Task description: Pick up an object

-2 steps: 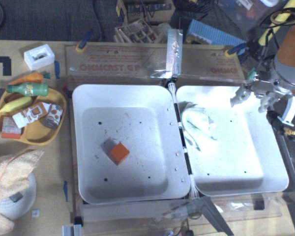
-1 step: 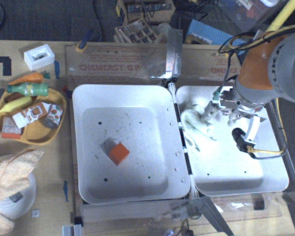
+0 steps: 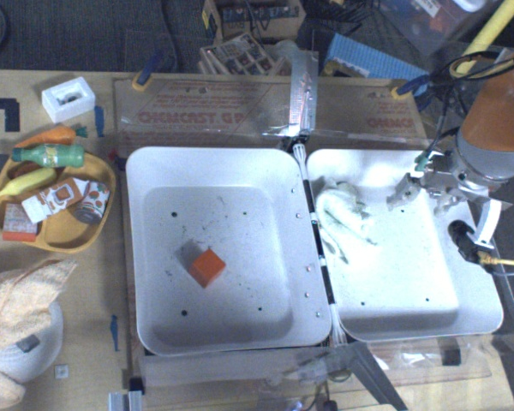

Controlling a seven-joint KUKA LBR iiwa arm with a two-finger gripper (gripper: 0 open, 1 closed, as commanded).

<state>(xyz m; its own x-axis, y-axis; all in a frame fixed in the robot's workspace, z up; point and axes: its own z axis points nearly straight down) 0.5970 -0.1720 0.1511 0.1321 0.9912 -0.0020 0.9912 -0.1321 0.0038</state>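
from my feed i saw the counter (image 3: 60,88) spread under everything, pale wood, with two shallow white bins side by side on it. the left bin (image 3: 218,165) was the one nearer the middle of my view, and the right bin (image 3: 411,311) sat touching it along a shared edge. the arm (image 3: 495,118) came in from the right, grey with its orange band, and hung over the right bin's far right corner. a crumpled tan cloth (image 3: 21,302) lay on the counter at the lower left, with a pale bowl-like thing (image 3: 26,349) beside it that i could not identify. above that sat a yellow bowl (image 3: 68,234) heaped with toy food, a green bottle (image 3: 51,155) lying across its top. in the right bin a white crumpled cloth (image 3: 343,217) lay near the left wall, close to the shared edge. the end effector (image 3: 415,182) was low over the upper part of the right bin, just right of that white cloth and apart from it; i could not tell whether it was spread or closed, and i saw nothing in it. a small white box (image 3: 68,98) stood on the counter at the upper left. the orange block (image 3: 209,266) rested alone on the floor of the left bin, slightly left of centre, well apart from the end effector.
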